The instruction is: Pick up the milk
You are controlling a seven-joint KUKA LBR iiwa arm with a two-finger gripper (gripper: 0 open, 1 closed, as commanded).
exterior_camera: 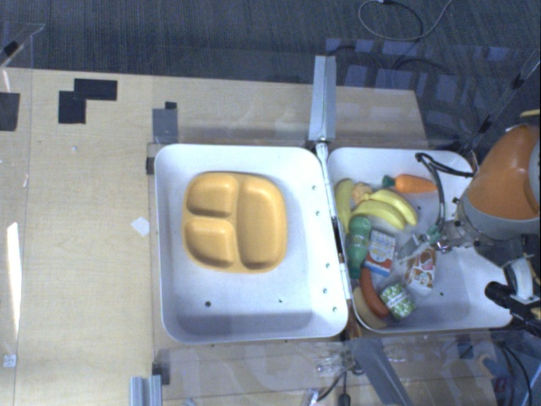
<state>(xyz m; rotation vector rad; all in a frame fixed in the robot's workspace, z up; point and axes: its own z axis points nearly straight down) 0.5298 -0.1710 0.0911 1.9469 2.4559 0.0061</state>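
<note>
Two bins sit side by side on the bench (84, 252). The left bin (245, 320) holds a divided tray (236, 221), lying toward its far left. The right bin (456, 307) holds its things crowded along its left side: a banana (390, 207) at the far end with a carrot (414, 183) behind it, a bottle (358, 240) just left of the milk carton (382, 252), a packet (420, 271) right of the carton, a sausage (374, 292) and a small bag (397, 301) nearer. The arm (503, 189) reaches in from the right, its gripper (429, 242) over the packet and carton.
</note>
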